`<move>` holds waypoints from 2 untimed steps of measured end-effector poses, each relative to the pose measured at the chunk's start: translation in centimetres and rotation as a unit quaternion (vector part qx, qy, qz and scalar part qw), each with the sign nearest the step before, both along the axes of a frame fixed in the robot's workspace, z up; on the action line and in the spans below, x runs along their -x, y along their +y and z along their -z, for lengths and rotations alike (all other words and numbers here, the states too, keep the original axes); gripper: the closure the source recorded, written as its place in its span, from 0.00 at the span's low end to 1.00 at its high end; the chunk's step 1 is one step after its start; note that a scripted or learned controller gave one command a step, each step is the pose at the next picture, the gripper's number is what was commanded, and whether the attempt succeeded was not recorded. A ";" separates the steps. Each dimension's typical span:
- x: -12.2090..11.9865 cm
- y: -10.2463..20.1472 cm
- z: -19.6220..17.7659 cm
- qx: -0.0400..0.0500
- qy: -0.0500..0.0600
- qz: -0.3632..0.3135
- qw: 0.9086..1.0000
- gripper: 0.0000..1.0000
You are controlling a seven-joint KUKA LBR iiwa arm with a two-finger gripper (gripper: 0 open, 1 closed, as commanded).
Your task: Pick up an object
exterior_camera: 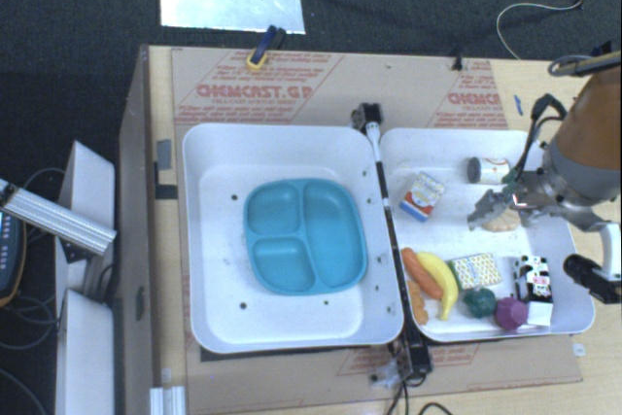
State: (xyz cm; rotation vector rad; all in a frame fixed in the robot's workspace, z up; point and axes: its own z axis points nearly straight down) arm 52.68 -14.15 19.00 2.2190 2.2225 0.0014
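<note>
The table bears a left white plastic bin holding a blue divided plastic tray. In the right white bin, the gripper hovers spread at about 3 o'clock, touching a pale flat beige object. That flat piece may slide away as the fingers close. A small red-and-white carton sits near, at the gripper's 9 o'clock.
</note>
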 end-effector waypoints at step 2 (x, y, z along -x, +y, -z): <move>3.5 4.9 10.1 0.002 -0.009 -0.001 1.000 0.00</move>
